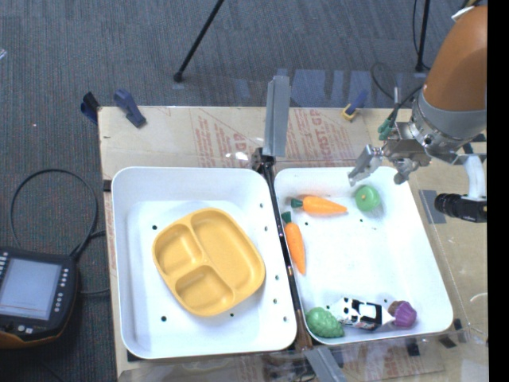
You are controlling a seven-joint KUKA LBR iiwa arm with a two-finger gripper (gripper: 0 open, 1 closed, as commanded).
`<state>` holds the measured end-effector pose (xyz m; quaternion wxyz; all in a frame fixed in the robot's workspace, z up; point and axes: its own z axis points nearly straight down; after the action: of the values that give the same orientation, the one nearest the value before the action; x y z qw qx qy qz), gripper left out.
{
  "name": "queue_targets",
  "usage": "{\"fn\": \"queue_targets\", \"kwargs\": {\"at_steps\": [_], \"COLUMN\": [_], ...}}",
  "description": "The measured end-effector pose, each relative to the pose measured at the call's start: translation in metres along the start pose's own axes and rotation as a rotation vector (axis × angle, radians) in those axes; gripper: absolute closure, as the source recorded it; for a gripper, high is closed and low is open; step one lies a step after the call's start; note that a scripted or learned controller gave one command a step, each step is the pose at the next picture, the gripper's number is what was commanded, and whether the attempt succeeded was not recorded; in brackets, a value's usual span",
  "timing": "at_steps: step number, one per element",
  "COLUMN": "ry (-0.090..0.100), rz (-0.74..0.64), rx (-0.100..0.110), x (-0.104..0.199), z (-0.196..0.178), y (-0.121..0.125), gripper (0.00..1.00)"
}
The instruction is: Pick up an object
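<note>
I see my gripper (pixel 380 165) spread wide with nothing in it, up over the far edge of the right bin (pixel 425 237). The little green apple (pixel 367 197) sits right under it, a bit toward me. I think going straight down gets it. The orange carrot (pixel 322 206) lies just left, pointing sideways.

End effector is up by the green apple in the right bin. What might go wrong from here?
The end effector hangs open above the green apple, which is round and may roll out from the closing fingers. The apple lies near the right bin's far wall, so a finger may strike the rim. A carrot beside it could get nudged.
</note>
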<state>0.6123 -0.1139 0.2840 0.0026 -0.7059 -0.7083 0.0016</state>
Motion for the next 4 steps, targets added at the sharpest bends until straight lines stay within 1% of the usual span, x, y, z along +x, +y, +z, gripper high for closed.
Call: {"fn": "queue_targets", "kwargs": {"at_steps": [1, 2, 3, 4], "ry": [0.000, 0.001, 0.000, 0.001], "rz": [0.018, -0.020, -0.145, -0.187], "rx": [0.005, 0.001, -0.001, -0.002], "x": [-0.041, -0.086, -0.095, -0.080], "z": [0.058, 0.080, 0.084, 0.199], "y": [0.031, 0.032, 0.033, 0.033], "gripper": [0.00, 0.00, 0.00, 0.00]}}
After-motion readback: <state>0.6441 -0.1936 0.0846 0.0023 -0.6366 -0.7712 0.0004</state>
